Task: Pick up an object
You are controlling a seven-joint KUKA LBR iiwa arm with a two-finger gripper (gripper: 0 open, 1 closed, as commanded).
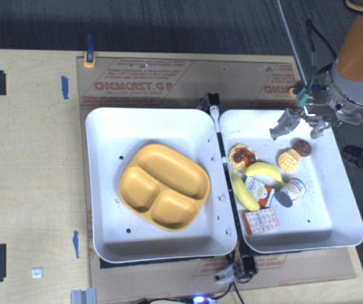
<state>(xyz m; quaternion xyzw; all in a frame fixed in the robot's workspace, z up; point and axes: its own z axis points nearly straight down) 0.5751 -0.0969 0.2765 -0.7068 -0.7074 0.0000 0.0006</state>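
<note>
- right bin (333, 233), near edge: one red-and-white packet (261, 221) lying flat, nearest to us
- just behind it the main cluster: we count two bananas (255, 181), touching or overlapping, one small pouch (261, 190) tucked between them, one grey-capped cylinder (290, 190) beside them
- further back in the same bin: one dark round food piece with red and yellow spots (242, 154), one waffle-like biscuit (287, 159), one brown round piece (302, 147)
- left bin (99, 170): one yellow three-compartment tray (163, 186), nothing in it that we can see
- gripper (299, 125) hangs over the far part of the right bin, just behind the biscuit and brown piece; fingers (281, 126) look spread wide with nothing between them
- progress, our read: nothing picked yet, every item sits on a bin floor; we're at the approach stage
- left to do: come down on a target, close, lift. Closest candidates are the brown piece and the biscuit
- we judge both as small, low targets near each other, so a clean single grasp could be tricky
</note>
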